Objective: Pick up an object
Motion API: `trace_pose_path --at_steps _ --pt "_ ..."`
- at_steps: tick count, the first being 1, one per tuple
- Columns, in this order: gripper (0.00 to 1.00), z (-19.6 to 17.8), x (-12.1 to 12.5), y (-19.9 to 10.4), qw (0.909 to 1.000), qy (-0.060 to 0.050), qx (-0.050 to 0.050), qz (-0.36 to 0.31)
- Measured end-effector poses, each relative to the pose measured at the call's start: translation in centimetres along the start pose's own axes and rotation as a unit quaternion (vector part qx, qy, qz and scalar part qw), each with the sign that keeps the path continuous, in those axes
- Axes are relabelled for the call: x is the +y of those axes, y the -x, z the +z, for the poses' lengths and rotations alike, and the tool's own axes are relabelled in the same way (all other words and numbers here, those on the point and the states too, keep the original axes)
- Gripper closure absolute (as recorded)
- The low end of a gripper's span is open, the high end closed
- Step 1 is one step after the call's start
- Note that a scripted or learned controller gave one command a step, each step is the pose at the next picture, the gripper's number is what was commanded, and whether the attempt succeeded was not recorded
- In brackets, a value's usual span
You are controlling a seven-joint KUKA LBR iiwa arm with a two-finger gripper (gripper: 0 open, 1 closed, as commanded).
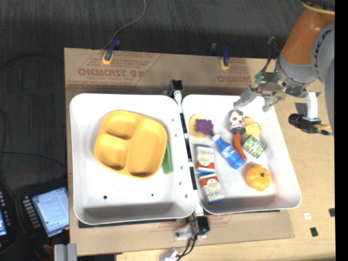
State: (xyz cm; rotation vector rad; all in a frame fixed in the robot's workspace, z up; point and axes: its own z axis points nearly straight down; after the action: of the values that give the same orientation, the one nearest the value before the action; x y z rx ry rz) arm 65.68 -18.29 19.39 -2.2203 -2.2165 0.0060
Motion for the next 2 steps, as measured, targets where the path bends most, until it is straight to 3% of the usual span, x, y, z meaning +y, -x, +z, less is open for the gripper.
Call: trace_pose_path --at_steps 1,2 --pt "0.00 9.09 -2.23 -1.48 1.0000 0.005 -0.001 -0.001" --pt "1.00 8.62 -2.39 -1.28 1.0000 0.001 -0.001 0.000"
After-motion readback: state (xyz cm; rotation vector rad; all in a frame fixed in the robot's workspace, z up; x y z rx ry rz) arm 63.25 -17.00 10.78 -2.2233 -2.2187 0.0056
